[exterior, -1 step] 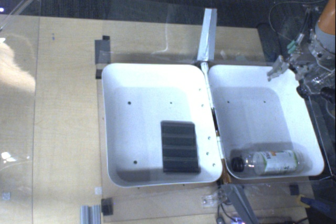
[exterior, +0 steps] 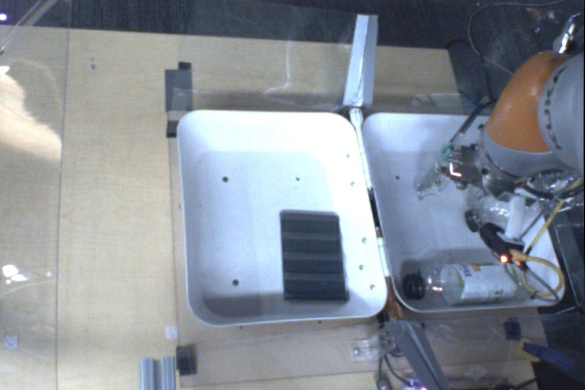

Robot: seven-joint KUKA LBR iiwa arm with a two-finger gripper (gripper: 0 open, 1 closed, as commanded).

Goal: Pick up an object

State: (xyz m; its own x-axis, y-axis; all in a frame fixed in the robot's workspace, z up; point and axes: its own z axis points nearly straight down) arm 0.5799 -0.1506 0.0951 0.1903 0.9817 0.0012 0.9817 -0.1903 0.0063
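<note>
A clear bottle [exterior: 466, 281] with a dark cap is seen lying on its side in the right bin [exterior: 402, 196], close along the near wall with the cap pointing toward the divider between the bins. It is judged the likeliest object to be picked, since the gripper [exterior: 448, 171] hangs over the same bin, farther back and apart from the bottle. For a sound grasp, the gripper should be brought down over the middle of the bottle's body and closed across its width, not along its length. The near wall leaves little room on that side, and a round, smooth body may be expected to roll or slip if it is caught off centre. A black ribbed block [exterior: 313, 256] lies flat in the left bin [exterior: 238, 160], well apart from the gripper. How far the gripper is open cannot be told, and nothing can be made out in its hold. A pale, glassy shape just beside it cannot be identified. The arm [exterior: 521, 119] is cut off at the right edge.
</note>
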